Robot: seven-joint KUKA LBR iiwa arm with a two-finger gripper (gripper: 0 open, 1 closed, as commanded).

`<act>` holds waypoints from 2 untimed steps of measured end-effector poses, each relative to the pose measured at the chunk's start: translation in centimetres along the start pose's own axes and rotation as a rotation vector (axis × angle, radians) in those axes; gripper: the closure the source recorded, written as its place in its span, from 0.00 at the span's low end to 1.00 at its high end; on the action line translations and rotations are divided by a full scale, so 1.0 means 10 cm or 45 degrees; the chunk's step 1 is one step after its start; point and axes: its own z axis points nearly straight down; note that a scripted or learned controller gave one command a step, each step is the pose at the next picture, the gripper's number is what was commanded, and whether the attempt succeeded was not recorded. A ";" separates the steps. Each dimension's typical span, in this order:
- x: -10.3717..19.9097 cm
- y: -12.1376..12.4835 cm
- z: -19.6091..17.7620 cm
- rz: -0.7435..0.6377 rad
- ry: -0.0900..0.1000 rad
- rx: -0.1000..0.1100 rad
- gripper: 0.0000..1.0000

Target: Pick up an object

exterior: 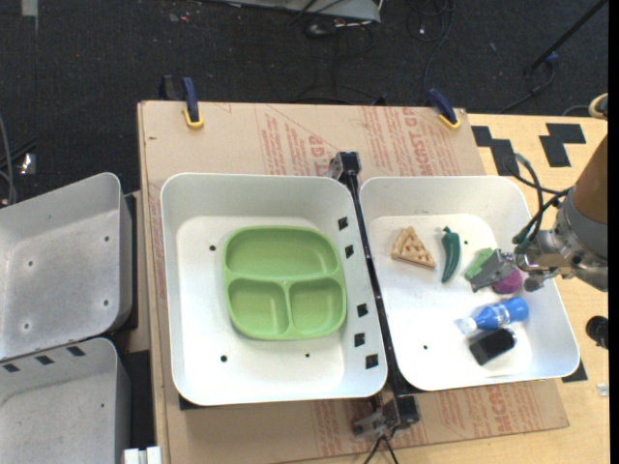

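Green and slim, one plastic chilli pepper [450, 253] lies in the right white bin [542, 356], long axis running near to far. Beside it sit one waffle-patterned tan wedge [412, 247], one blue bottle [497, 315], one black block [492, 345] and one purple lump [506, 281]. The left white bin [193, 356] holds one green three-compartment plate [284, 281]. The pincer [527, 259] hovers by the purple lump; whether it is wide or narrow, I cannot tell.
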 end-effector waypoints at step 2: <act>0.02 0.08 1.01 0.002 0.001 0.001 0.00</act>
